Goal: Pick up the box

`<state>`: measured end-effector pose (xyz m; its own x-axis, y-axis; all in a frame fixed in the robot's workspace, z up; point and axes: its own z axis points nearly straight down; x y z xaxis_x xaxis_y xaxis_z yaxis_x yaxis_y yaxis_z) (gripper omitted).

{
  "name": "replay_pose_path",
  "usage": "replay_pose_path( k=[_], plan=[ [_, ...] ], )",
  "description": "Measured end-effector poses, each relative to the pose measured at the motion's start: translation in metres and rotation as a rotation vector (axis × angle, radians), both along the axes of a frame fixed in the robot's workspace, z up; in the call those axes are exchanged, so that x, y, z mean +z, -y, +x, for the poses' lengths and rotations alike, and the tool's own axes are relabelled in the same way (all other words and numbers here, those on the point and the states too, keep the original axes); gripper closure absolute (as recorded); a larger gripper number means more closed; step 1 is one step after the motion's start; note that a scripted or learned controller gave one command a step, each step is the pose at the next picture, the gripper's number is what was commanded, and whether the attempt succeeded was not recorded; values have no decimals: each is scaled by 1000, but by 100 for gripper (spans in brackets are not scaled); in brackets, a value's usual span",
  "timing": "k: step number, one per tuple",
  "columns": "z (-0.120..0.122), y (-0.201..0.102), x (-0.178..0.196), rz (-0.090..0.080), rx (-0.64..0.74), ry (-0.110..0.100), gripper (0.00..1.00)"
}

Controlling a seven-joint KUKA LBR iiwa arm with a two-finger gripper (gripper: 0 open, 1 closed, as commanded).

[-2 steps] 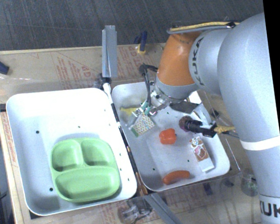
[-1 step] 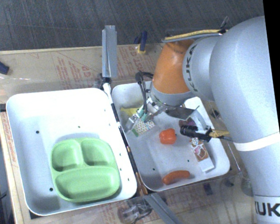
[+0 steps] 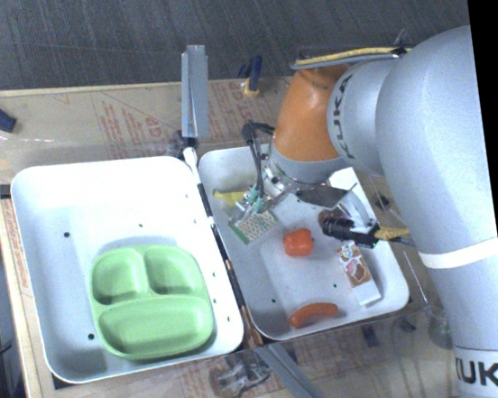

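Wooden bench point(image 3: 83, 115) carries both bins. Reaching over the right bin point(image 3: 274, 322), the grey arm point(image 3: 403, 128) bends down at its orange band, gripper point(image 3: 255, 204) low. Its grip cannot be told. Box point(image 3: 359, 272) lies right of it, near the rim.

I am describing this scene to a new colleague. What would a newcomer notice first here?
First, the big grey arm with its orange band, reaching in from the right over the right bin. Next, the bright green divided tray in the left bin. Small items lie in the right bin, such as a red-orange piece.
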<state>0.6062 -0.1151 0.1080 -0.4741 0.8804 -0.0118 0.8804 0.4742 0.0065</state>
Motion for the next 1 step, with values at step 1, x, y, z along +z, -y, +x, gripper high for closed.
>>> replay_pose_path(
  k=[1],
  plan=[
    [12,-116,156,7,158,-11,100]
  ],
)
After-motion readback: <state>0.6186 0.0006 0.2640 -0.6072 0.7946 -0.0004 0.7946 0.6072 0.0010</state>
